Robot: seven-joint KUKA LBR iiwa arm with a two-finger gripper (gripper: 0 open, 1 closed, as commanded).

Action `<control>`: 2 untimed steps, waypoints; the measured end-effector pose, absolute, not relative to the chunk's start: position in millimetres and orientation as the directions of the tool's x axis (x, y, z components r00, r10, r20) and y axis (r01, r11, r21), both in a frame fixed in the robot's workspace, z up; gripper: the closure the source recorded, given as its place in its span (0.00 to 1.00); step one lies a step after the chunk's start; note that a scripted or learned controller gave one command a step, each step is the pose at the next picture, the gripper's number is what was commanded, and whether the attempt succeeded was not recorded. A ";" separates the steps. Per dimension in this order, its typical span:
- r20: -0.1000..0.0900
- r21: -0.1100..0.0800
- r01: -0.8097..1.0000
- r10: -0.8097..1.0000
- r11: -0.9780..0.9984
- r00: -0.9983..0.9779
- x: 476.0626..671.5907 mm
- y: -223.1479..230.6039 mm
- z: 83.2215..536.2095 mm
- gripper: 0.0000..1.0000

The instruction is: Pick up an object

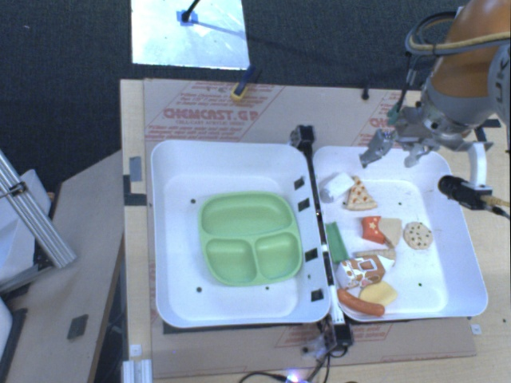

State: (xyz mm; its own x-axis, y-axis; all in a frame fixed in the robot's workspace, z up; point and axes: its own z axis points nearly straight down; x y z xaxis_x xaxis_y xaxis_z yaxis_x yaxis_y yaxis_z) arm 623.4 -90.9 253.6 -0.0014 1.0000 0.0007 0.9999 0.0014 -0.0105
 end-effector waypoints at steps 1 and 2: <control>0.000 0.002 1.000 1.000 0.003 -0.003 625.5 -90.8 260.9 0.00; 0.000 -0.002 1.000 1.000 0.001 -0.001 626.5 -100.6 205.1 0.00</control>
